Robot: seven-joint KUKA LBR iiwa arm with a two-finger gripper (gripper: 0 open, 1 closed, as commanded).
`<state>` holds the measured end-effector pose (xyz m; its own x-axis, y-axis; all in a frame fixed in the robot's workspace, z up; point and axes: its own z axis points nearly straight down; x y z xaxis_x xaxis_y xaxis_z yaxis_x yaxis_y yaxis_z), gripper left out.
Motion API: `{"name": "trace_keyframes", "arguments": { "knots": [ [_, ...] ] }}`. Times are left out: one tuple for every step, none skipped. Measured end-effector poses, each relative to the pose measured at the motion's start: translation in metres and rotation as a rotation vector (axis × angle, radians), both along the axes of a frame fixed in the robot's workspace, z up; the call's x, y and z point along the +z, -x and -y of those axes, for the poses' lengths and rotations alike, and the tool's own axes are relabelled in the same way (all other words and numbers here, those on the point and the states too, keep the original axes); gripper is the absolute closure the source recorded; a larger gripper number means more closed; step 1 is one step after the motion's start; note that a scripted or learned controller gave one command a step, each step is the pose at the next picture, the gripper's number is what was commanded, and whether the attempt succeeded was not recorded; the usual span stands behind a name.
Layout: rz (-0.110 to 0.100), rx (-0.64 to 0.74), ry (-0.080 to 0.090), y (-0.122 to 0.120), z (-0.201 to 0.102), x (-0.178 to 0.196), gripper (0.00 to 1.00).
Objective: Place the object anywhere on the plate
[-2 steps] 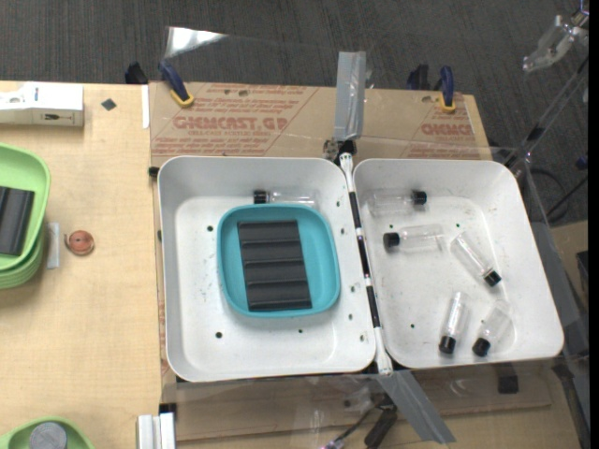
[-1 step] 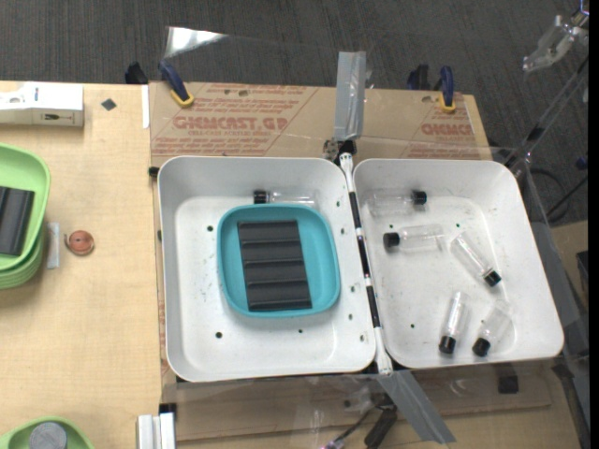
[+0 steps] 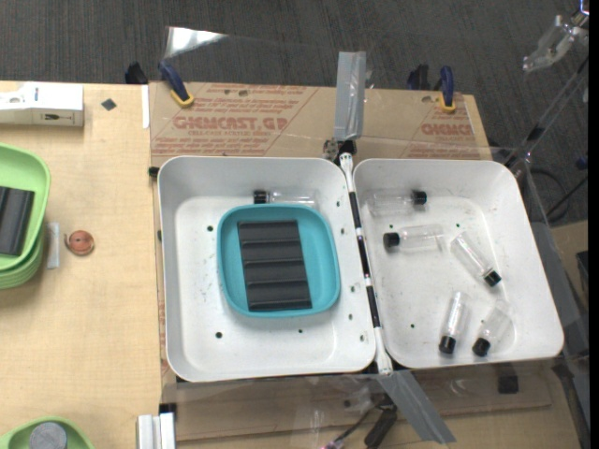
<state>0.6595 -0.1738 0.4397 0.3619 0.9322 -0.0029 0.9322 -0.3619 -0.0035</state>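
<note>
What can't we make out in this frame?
- Vial behind the teal plate: camera view shows a black cap at the plate's far rim; its clear body blends into the left bin.
- Vial contents in the right bin: the tubes, e.g., are clear and too small to tell whether anything is inside.
- Green tray: cut off by the left edge.
- Round green object: cut off by the bottom edge.

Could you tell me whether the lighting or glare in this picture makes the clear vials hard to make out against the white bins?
In the camera view the light is even and soft, with faint shadows; the clear vials in the right bin nearly vanish against the white, only their black caps reading sharply; the vial behind the teal plate in the left bin is a faint glint; focus looks adequate throughout.
</note>
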Motion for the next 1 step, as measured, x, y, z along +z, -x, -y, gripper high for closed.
{"name": "trace_keyframes", "arguments": {
  "knots": [
    [0.000, 0.000, 0.000, 0.0000, 0.0000, 0.0000, 0.00]
  ]
}}
